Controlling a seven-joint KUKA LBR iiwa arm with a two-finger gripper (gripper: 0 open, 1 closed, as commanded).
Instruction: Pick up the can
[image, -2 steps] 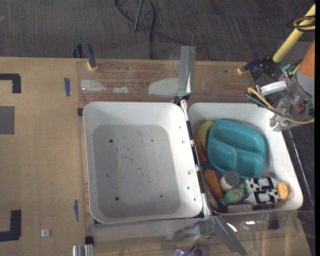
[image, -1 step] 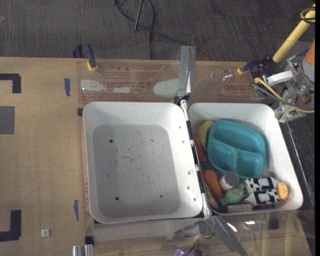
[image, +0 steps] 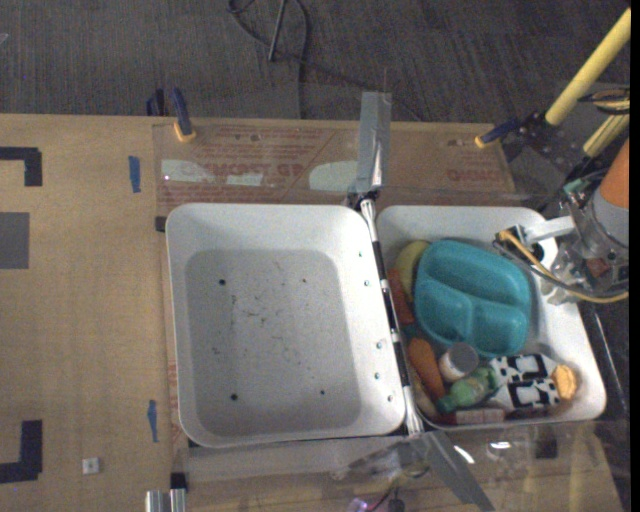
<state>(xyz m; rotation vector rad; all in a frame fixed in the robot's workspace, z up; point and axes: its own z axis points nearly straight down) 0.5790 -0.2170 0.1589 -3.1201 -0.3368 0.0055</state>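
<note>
From my remote station I see 2 white bins side by side on the bench. The left bin (image: 190, 300) sits with only specks on its floor. In the right bin (image: 590, 395), a yellow piece (image: 408, 262) and an orange carrot-like toy (image: 425, 365) lie along the left wall, beside a teal divided tray (image: 472, 295) that fills the middle. The can (image: 461, 358) stands upright near the front edge, just beside the tray's front rim, its round silver top facing up, with a green bottle (image: 470, 388) and a black-and-white carton (image: 525, 382) crowding it toward the front right corner. The gripper (image: 575, 262) hangs over the right wall, well apart from the can; cables blur it, and I cannot tell how its jaws stand. I judge the can light, stiff and smooth-sided, likely slippery, so I would close across its body from above, where the neighbours leave little room.
</note>
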